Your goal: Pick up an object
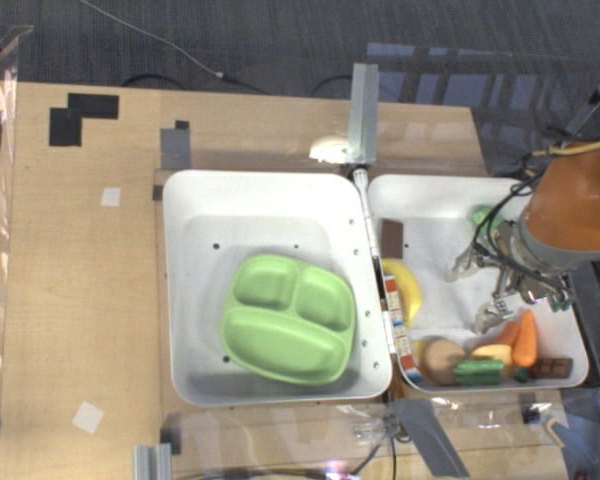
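Camera view: my gripper (pixel 500 288) hangs over the right bin (pixel 430 203), toward its right side, under the orange band (pixel 577 203). I cannot tell its state, and nothing shows clearly in its grasp. Along the bin's near wall lie a carrot (pixel 524 339), upright against the right side, a green piece (pixel 477 370), a round brown item (pixel 442 357) and a small brown block (pixel 552 368), all packed close. A banana (pixel 404 288) lies by the left wall. The left bin (pixel 195 228) holds a green tray (pixel 290 318), three compartments
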